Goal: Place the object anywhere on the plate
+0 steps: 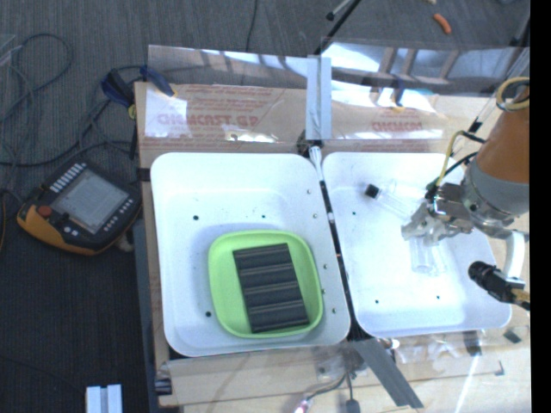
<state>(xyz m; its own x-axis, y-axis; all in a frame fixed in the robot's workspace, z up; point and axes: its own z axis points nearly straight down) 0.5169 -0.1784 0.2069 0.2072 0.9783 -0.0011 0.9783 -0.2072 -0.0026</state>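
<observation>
While the arm reaches in from the right: the scene lies as listed below.

Arm: grey, with an orange band (510, 149) above the wrist, over the right bin's right side.

End effector (428, 231): low over the right bin (379, 308), pointing left; its metal fingers blur into something clear below them, so whether they are spread or pressed together cannot be told.

Object: a clear, see-through item with a small black cap (371, 191), lying in the upper middle of the right bin, near the end effector; where its clear body ends is hard to make out against the white floor.

Plate (222, 252): lime green, square with rounded corners, in the lower middle of the left bin (172, 196), well apart from the object.

Dark block (270, 286): a ribbed dark grey slab lying on the plate and covering most of its middle, leaving only the green border bare.

In the way: the raised rims where the two bins meet, standing between object and plate.

Tabletop (224, 119): brown board behind the bins with a clear sheet over it.

Around: a teach pendant (79, 207) with a grey screen on the dark floor to the left, cables near it; a black camera-like part (487, 280) at the right bin's lower right.
</observation>
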